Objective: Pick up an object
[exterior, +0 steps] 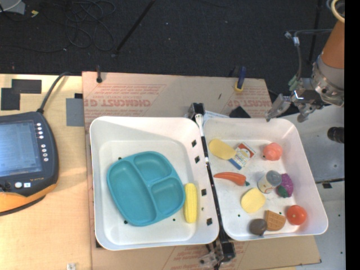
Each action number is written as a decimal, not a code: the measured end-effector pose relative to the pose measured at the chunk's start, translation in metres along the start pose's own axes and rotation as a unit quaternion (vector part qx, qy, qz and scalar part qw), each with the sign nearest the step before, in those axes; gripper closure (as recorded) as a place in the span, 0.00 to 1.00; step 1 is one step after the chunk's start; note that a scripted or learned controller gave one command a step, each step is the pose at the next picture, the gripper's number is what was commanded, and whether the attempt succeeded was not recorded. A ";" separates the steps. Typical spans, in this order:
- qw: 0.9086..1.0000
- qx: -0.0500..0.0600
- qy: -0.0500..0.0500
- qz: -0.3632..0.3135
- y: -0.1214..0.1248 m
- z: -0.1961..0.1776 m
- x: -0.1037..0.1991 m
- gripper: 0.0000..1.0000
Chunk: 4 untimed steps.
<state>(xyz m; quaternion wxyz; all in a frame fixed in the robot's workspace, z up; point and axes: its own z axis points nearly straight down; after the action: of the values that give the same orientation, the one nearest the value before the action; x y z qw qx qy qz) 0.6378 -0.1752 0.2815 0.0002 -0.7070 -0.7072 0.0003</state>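
tomato [296, 214], well apart from open gripper [291, 109]

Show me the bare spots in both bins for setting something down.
Left bin: free strip behind the teal tray, up to the far wall. Right bin: free far-right corner behind the pink ball. Its near half is crowded around the can.

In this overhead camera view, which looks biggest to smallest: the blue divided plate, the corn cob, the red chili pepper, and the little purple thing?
1. blue divided plate, by far the largest.
2. corn cob and red chili pepper: similar in length, too close to rank, though the corn looks thicker.
3. purple thing, the smallest.
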 end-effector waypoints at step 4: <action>1.000 0.002 0.001 -0.002 0.006 0.184 0.003 1.00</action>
<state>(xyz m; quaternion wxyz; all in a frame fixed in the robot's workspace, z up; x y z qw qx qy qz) 0.6438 -0.1724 0.0976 0.0016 -0.7058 -0.7084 0.0010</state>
